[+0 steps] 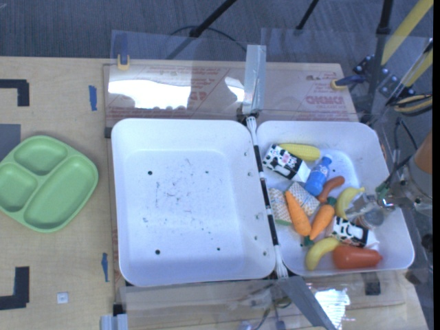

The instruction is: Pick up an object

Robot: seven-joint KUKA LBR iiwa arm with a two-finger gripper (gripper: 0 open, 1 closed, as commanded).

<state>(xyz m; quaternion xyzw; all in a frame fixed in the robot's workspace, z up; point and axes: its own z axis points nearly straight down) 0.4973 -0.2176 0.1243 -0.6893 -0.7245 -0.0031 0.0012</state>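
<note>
White plastic walls hold everything that matters: the right bin [295, 130] carries a heap of toy food, and the gripper [377, 208] hangs low over its right side, reaching in from the right. Whether it is open or shut cannot be told; the metal parts blur together there. Just left of it, nearly touching, lies a small yellow banana [348, 199], its long axis running from near-left up to far-right. A black-and-white block [352, 233] sits just nearer than the gripper, with a red pepper [356, 256] beyond that toward the near wall. My guess is the banana or the block is the likeliest target, a short move left or nearward. The left bin [137, 136] lies well apart.
</note>
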